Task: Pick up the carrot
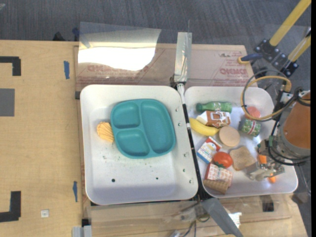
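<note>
- Two shallow white bins sat side by side on the bench: the left bin [94,181] held a teal three-compartment plate [143,127] with a small ridged orange-yellow shell-shaped piece [104,131] touching its left edge.
- Crowded into the right bin [291,184] were a green bottle [214,106], a yellow banana [202,128], a round tan disc [229,136], a red tomato-like ball [223,159], a brown bread slice [242,157], a green-labelled can [250,127] and several printed cartons.
- At the lower right of the frame, the grey arm's two-finger gripper [266,172] hung low over the right bin's near-right corner.
- Small orange bits showed just beside the gripper [271,179]; these may have been the carrot, though too little was visible to be sure.
- Whether the fingers were spread or closed could not be told, nor whether anything lay between them.
- Judged from this view, the pick was at the reaching or grasping stage; a secure hold and the lift remained to be shown.
</note>
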`<state>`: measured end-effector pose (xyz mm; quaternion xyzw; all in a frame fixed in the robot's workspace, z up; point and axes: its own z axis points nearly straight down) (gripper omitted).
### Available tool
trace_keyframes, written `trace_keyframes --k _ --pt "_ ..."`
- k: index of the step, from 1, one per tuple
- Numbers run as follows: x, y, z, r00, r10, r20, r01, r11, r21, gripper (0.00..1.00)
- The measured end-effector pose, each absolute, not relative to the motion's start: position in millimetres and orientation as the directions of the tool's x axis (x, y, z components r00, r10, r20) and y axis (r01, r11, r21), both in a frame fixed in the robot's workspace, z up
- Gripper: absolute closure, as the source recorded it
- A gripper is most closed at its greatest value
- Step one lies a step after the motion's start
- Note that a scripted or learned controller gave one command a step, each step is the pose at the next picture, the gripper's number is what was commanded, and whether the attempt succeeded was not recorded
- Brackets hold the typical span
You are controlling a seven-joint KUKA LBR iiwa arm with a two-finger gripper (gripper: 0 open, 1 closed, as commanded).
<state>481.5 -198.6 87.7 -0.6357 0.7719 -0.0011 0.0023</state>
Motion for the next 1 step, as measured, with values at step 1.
trace_keyframes --k 1 --pt "486.5 -156.6 204.6 -0.280 -0.960 -0.002 -0.960 0.280 -0.014 1.00"
